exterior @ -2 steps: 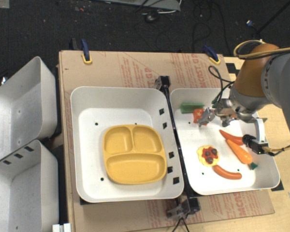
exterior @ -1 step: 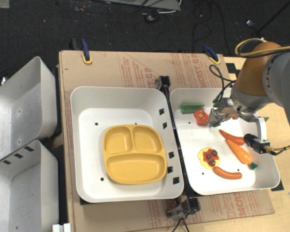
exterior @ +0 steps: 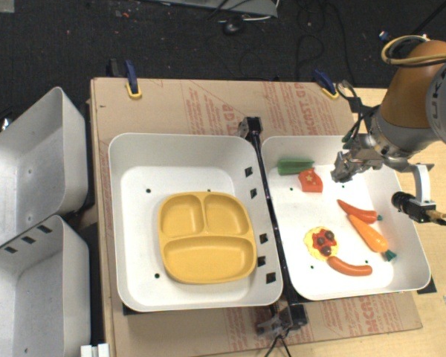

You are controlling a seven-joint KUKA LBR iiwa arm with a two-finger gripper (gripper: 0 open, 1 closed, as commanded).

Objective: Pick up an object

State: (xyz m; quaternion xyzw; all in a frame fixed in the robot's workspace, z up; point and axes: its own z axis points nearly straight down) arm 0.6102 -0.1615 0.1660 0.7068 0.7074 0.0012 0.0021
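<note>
The grey arm (exterior: 420, 88) reaches in from the right, its end effector (exterior: 345, 171) pointing down-left.

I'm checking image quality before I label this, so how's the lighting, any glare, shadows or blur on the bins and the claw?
Camera view: light is even and soft; the white right bin and left bin read bright without blown-out glare; the yellow tray and carrot are sharp; shadows are faint, hugging the bin walls; the claw is dark and slightly soft, so its detail is hard to read; the floor behind is dim.

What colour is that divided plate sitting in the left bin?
Yellow all over. The divided plate has three compartments and shows clearly in the camera view, lying flat in the left bin.
</note>
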